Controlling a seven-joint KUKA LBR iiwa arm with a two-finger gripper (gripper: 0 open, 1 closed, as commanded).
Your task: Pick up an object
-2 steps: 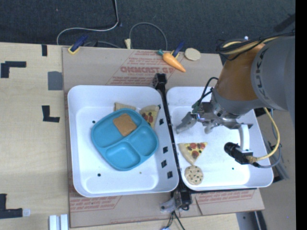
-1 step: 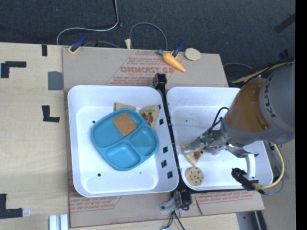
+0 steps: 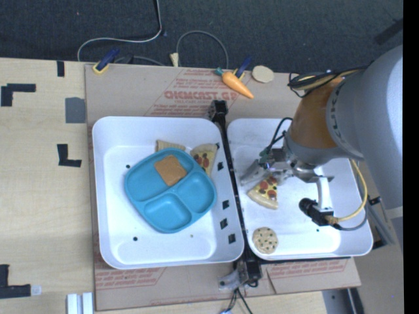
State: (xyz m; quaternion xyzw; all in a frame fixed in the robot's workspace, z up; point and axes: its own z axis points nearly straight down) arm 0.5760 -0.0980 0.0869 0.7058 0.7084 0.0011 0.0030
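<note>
Cookie [image 3: 265,239]: right up front, a round chocolate-chip biscuit lying flat near the close edge of the right bin [image 3: 350,244], apart from everything else.
Pizza slice [image 3: 265,191]: just behind the cookie in that same bin, a toy wedge with red dots on top, lying flat on the white floor.
Pincer [image 3: 256,173]: down low right at the pizza slice's far-left edge, metal fingers pointing left; I cannot tell how far they are parted, and nothing is visibly between them.
Arm [image 3: 321,120]: coming in from the right, orange band above the wrist, grey bulk over the right bin's far corner.
Blue plate [image 3: 171,191]: sitting in the left bin [image 3: 105,175], 3 compartments, tilted corner-on.
Toast [image 3: 171,169]: a brown square lying in the plate's far compartment.
Second pizza slice [image 3: 205,156]: peeking out by the plate's far-right edge, close to the divide between the 2 bins.
Carrot [image 3: 237,85]: on the counter [image 3: 39,175] beyond the bins, lying at a slant on the cardboard.
Pale disc [image 3: 263,74]: just right of the carrot, flat on the cardboard.
</note>
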